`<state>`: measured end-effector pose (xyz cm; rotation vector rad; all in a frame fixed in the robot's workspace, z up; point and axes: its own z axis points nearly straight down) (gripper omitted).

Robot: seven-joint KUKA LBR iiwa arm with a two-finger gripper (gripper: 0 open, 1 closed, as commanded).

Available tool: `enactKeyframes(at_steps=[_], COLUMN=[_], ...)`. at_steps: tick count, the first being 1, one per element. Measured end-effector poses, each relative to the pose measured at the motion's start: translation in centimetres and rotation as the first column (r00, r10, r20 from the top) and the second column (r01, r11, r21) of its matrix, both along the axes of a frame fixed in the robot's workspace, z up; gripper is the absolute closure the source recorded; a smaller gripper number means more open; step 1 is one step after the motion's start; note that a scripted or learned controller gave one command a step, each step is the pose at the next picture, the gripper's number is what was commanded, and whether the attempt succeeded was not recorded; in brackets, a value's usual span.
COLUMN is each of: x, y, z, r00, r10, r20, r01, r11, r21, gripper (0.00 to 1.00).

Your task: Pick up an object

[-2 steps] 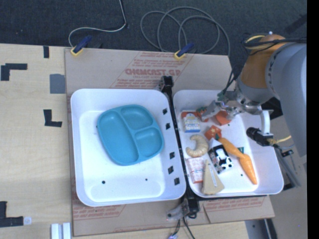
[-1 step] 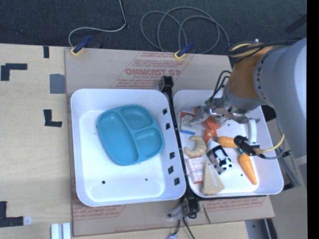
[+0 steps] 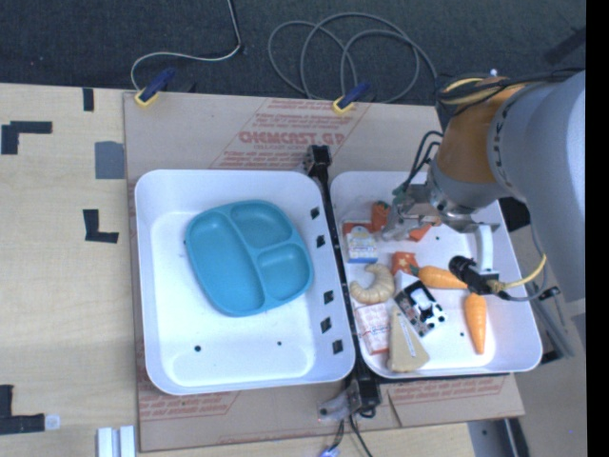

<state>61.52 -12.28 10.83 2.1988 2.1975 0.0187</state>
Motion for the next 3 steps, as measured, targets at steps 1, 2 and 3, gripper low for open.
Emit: enactKeyframes(at_steps=[1, 2, 3], x=[0.0, 5.4, 5.4], y=[0.0, 1.6, 1.6], z=[-0.1, -2.3, -1.2], r00=[1.0, 1.0, 1.0], r10=[0.0, 0.002, 0.003], r20=[-0.001, -0.03, -0.029], r01=[0.0, -0.002, -0.003], r11=[1.0, 1.0, 1.0], r21=[0.001, 0.013, 0.011], gripper=[0.0, 0.0, 1.0])
